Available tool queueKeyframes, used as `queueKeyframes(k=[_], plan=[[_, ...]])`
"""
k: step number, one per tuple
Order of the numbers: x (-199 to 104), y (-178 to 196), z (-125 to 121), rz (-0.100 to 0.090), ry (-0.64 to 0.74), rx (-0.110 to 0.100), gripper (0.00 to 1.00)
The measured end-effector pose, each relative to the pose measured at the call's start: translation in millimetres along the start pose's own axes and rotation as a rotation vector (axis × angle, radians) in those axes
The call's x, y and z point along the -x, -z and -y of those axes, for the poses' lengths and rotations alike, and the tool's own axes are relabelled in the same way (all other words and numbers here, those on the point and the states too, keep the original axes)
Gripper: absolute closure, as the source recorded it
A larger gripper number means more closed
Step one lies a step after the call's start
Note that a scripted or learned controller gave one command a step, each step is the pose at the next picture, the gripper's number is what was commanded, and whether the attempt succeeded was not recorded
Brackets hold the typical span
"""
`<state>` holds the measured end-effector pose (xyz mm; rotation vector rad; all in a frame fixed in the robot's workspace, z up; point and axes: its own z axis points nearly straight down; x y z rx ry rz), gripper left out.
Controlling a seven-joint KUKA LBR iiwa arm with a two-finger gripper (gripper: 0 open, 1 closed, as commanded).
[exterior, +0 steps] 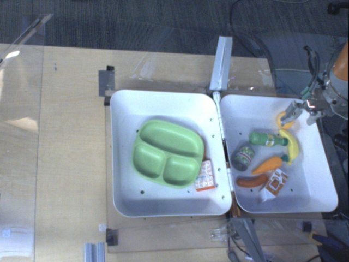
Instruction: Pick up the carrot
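your gripper [299, 111] hangs at about 1 o'clock over the right bin [322, 198], near its far wall, reaching in from the right. whether it is wide or narrow you cannot tell from this slant, and nothing visible sits in it. it is just above the top end of the banana [293, 144], which looks like the nearest thing to catch by mistake.

the carrot [268, 164] lies well below the gripper, toward 6 o'clock in the bin's middle, slanted with its green tip up toward the banana. it is hemmed in: the green bottle [267, 140] lies just above it, the sausage [250, 182] just below, a small carton [276, 182] touching or nearly so at its lower right, and a dark round thing [242, 156] at its 9 o'clock. that crowding is, i judge, why a clean grasp will need the gripper lined across the carrot's slant.

the left bin [122, 146] holds a green tray [167, 152] with a small packet [205, 176] at its 4 o'clock; none of that matters to you here.
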<state>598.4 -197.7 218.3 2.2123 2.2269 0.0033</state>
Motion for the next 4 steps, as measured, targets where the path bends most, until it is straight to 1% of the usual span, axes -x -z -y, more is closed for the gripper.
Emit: queueKeyframes(k=[1,2,3,4], plan=[[-7,-127,107,0.004,0.066,0.010,0.00],[3,-129,25,0.002,-0.127,0.010,0.00],[3,-116,22,0.006,-0.120,0.019,1.00],[-23,46,-47,0.001,-0.345,0.003,1.00]])
